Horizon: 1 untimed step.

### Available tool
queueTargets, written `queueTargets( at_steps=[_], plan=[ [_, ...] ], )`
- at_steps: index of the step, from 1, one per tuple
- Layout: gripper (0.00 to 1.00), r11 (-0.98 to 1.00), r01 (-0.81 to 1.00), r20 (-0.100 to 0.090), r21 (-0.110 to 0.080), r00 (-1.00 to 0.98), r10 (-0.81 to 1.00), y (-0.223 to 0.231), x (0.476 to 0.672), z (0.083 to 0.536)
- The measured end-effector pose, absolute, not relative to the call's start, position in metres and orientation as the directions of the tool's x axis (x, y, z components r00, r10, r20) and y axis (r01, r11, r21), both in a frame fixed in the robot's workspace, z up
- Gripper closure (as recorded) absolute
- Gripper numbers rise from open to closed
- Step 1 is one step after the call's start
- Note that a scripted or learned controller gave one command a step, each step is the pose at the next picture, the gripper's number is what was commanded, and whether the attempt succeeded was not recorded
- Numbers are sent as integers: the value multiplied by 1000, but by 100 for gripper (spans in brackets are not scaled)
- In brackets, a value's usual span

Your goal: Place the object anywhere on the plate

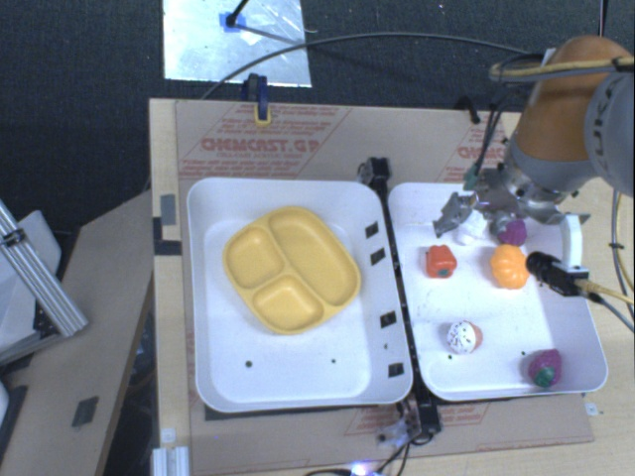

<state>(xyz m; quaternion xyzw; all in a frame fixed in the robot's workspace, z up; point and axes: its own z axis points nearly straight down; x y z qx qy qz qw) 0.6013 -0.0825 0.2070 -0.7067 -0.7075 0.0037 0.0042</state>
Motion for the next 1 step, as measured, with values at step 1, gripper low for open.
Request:
queueTargets(
  at_steps=[1],
  plan=[
    [0, 3, 1000, 0, 1, -3, 1000, -82, 604, 214]
  ],
)
